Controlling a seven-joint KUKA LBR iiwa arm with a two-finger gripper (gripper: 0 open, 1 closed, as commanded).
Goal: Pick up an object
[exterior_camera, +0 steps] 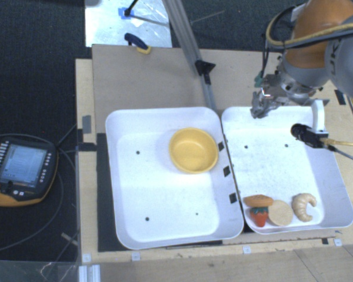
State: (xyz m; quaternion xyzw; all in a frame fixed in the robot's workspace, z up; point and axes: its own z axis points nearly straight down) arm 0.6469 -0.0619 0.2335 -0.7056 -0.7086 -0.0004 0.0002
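so the arm point(323, 34) is parked up in the upper right of the frame, with the gripper point(260, 109) hanging over the top edge of the right bin point(282, 157), near its upper left corner. it's too small and blurry there to say how the tool is set, so can't tell, but nothing looks to be carried under it. the pickable stuff is all bunched along the bottom edge of that right bin: a croissant point(305, 206) at the right, a round pale cracker-looking thing point(280, 213) just beside it, then a small red piece point(259, 217) with a little orange bun-like piece point(258, 201) touching it at the top. the left bin point(141, 181) has a yellow bowl point(193, 150) sitting in its upper right part. judging from this, the pick is still at the approach stage, nothing grabbed yet. next move would need the tool to travel down the frame to the bottom of the right bin, choose one item, and drop straight onto it. the croissant looks like the easiest shot since it sits a bit apart; the others are crowded together near the bin wall.
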